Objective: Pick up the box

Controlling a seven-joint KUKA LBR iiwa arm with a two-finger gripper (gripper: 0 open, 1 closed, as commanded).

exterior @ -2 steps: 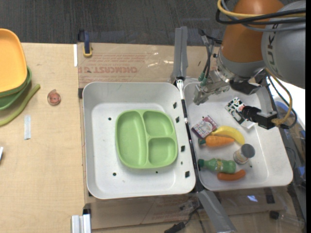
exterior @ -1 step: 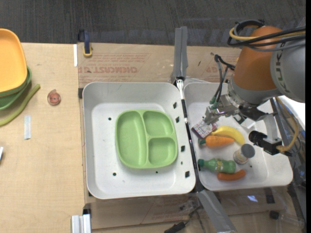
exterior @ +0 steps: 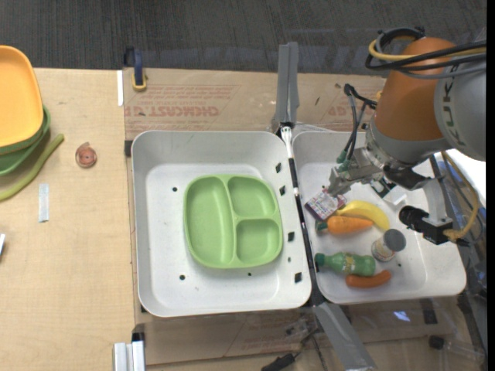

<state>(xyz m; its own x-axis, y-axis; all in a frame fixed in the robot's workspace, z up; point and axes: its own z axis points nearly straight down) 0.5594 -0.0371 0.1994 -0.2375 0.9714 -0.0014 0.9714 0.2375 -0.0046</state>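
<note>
Two shallow white bins sit side by side on the wooden counter (exterior: 69, 269). Over the right bin (exterior: 441, 280), the grey arm's jaws (exterior: 338, 185) hang just above a small purple-and-white box (exterior: 324, 204); their opening cannot be told. A yellow banana (exterior: 370, 211) lies beside the box.

Grey arm (exterior: 464, 114), orange band, yellow cable (exterior: 387, 43)

Grey arm (exterior: 433, 91) reaches in from right; wrist angled down-left.
</note>
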